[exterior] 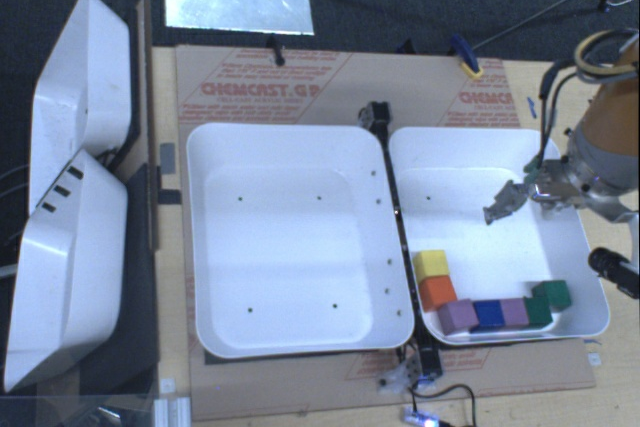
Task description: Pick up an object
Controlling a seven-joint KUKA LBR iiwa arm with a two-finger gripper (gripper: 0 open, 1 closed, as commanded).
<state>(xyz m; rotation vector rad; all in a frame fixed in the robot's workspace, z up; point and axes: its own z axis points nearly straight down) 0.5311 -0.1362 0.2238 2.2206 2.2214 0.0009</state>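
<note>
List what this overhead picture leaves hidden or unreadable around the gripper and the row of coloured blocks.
1. Two-finger gripper: small and blurred in the camera view, so the finger state is unreadable.
2. Grey arm with the orange band: cut off by the view's right edge.
3. Blue cube and dark green block: their lower parts sit behind the right white bin's near rim.
4. Whether the green block is one piece with the dark green block: too small to tell.

Counter (165,265): pale wood surface, covered by a cardboard sheet (300,85) with red print. Two shallow white bins rest on the sheet, touching side by side: left bin (205,245), right bin (470,150). Blue-and-yellow clamp (466,58) at far edge.
</note>
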